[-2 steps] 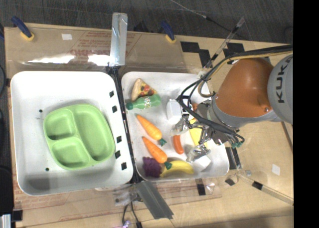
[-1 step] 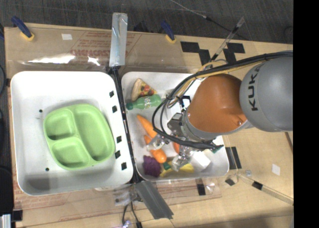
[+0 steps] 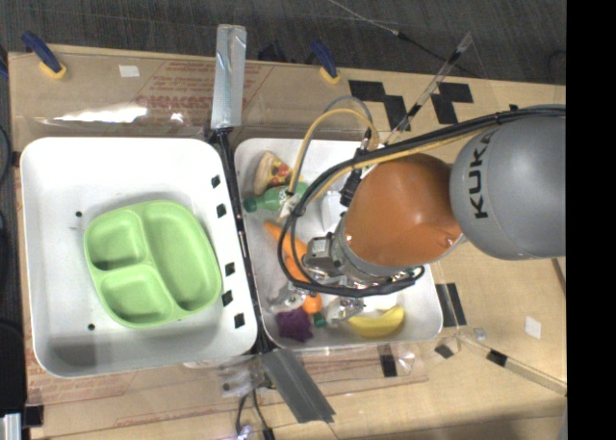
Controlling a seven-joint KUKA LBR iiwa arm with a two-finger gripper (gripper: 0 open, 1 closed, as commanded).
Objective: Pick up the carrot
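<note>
The carrot (image 3: 291, 247) is a slim orange piece lying at a slant in the right bin (image 3: 252, 161), near its left wall, partly behind a black cable. The arm's orange band and grey wrist hang over the bin's middle and cover most of it. My gripper (image 3: 325, 292) reaches down under the wrist at the bin's lower middle, just right of and below the carrot. Only bits of its metal show past the wrist.
In the right bin lie a pizza slice (image 3: 272, 171), a green piece (image 3: 257, 204), a small orange piece (image 3: 311, 303), a purple item (image 3: 294, 324) and a banana (image 3: 377, 321). The left bin (image 3: 48, 188) holds a green divided plate (image 3: 152, 260).
</note>
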